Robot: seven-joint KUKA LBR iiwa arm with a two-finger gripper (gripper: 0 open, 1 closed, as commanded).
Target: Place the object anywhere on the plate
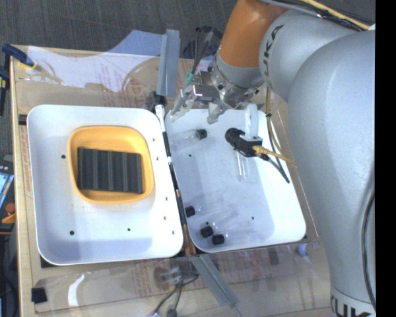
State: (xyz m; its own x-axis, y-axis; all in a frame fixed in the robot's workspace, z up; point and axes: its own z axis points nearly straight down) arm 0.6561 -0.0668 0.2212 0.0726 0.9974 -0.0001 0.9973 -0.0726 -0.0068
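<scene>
dark ribbed slab (110, 170), on yellow plate (109, 139)

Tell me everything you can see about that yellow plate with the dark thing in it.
The yellow plate is a rounded rectangle with a raised, smooth rim, plastic by its look. It lies flat in the left white bin, toward its upper half. A dark grey ribbed block with four lengthwise ridges rests on it and covers most of its floor. Only the bin and the block touch it.
</scene>
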